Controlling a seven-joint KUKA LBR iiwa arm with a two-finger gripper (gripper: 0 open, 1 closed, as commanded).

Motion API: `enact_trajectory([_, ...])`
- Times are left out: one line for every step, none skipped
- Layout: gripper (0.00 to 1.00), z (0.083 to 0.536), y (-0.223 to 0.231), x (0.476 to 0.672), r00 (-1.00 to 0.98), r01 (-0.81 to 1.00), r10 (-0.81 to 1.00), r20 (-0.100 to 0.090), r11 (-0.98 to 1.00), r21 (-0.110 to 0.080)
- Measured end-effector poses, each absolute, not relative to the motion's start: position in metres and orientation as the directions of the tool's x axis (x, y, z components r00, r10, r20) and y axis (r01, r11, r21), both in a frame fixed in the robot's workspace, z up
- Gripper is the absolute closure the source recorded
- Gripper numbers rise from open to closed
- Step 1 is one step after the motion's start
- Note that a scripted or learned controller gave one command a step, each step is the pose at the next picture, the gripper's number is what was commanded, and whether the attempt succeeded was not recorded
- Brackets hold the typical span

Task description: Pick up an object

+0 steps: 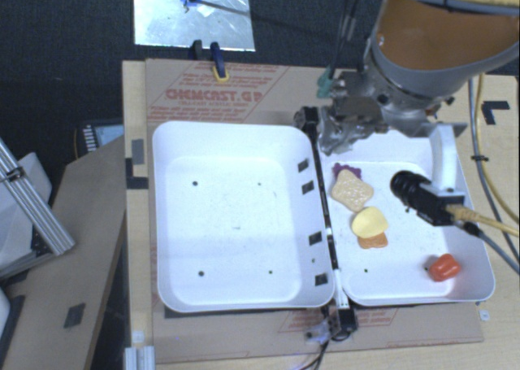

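**Hand over the far inner corner of the right bin, items grouped just below it**

The bench [135, 222] carries two shallow white bins whose inner walls meet along a line of dark clips. The grey and orange arm [455, 10] comes in from the right and covers the far right corner of the view.

The left bin [236, 222], to the left of the hand, shows open white floor from wall to wall. The right bin [406, 283] holds all the loose items, and its near stretch of floor is mostly open.

The hand [341, 137] hangs over the right bin's far corner, close to the shared wall. I cannot tell whether it is open or closed, and nothing can be seen gripped in it.

A tan cracker [352, 191] lies below the hand in the view, near the dividing wall. A yellow disc [369, 221] sits just past it, overlapping an orange slab [374, 241]. A red piece [444, 267] lies well apart from the hand, near the bin's near right corner. A small purple piece [349, 170] sits closest to the hand, touching the cracker's far edge.
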State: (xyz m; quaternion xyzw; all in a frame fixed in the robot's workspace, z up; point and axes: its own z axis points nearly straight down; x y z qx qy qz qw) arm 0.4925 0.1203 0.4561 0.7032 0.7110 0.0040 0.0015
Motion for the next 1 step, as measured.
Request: enact_trajectory([1.0, 0.4194, 0.1491, 0.5564, -0.007, 1.0, 1.0, 0.0, 0.007, 0.0])
